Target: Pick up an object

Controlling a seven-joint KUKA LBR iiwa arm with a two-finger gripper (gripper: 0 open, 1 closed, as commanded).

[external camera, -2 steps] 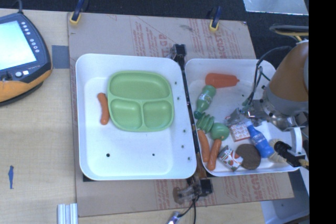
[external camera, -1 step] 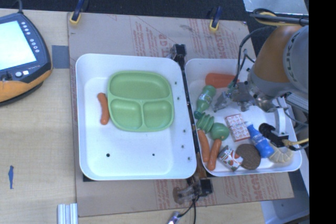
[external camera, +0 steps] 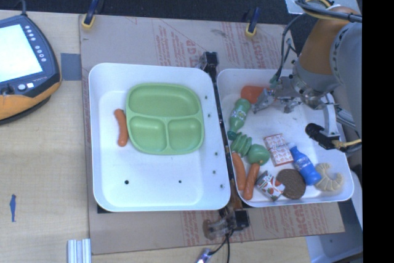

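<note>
Two bins side by side on a board (external camera: 154, 40) on the bench. Left bin (external camera: 104, 188): a divided plate (external camera: 165, 118) in its rear half, a sausage (external camera: 121, 127) just left of the plate. Right bin (external camera: 345, 194): a bottle (external camera: 239, 114) near the left wall, a pepper (external camera: 250, 148) in front of it, two carrots (external camera: 244, 175) in front of the pepper. A card (external camera: 278, 149) lies mid-bin; in front of it, a cookie (external camera: 290, 183) with a carton (external camera: 268, 185) to its left. A small bottle (external camera: 305, 165) lies right of the card, a croissant (external camera: 329, 179) in the front right corner. The gripper (external camera: 284, 100) hangs over the rear of the right bin. A tablet (external camera: 21, 61) sits on the bench, well left of the bins.
</note>
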